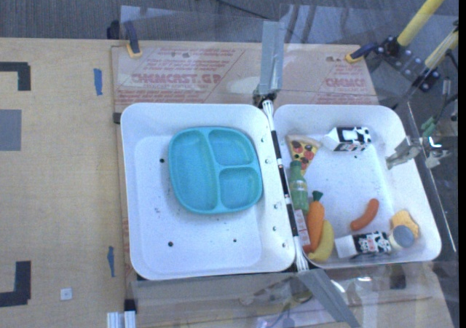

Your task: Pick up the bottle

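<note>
**Green bottle at the right bin's left wall**

Green and slim, the bottle (298, 185) lies in the right bin (415, 195) against its left wall, a pizza slice (302, 149) just above it and a carrot (315, 221) and banana (325, 241) just below. A sausage (365, 214) and two cartons lie farther right. The gripper (408, 150) hovers at the bin's right rim; how far it is open cannot be told. A teal plate (215, 170) sits in the left bin (145, 202).

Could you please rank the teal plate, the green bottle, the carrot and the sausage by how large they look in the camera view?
1. Teal plate, by far the largest.
2. Green bottle and carrot: too alike in length to rank.
3. Sausage, smallest.
</note>
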Motion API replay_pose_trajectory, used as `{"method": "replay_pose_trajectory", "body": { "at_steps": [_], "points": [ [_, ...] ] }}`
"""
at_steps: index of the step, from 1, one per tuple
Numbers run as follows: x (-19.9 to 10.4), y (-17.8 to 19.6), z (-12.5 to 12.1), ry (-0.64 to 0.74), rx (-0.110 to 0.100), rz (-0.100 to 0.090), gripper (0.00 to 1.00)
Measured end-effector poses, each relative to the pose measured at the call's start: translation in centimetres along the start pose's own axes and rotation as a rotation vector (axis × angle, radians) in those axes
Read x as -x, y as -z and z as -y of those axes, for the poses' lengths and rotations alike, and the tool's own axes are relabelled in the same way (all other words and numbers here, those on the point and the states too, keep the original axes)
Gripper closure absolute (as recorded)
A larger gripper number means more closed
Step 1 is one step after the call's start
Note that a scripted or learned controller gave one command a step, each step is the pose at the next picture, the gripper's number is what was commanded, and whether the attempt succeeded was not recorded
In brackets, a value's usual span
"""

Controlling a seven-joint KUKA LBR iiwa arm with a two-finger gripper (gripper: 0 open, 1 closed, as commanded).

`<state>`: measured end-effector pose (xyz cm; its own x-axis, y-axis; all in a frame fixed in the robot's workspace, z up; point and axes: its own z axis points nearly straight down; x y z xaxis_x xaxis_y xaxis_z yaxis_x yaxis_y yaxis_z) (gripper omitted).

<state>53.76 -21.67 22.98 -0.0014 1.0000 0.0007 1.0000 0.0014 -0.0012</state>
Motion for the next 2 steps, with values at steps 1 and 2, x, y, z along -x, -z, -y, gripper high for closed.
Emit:
{"method": "replay_pose_trajectory", "body": {
  "at_steps": [1,2],
  "points": [
    [-3.4,-14.1,3.4,-0.135,0.010,0.002,0.00],
    [-1.9,-14.2,1.1,-0.107,0.009,0.003,0.00]
  ]
}}
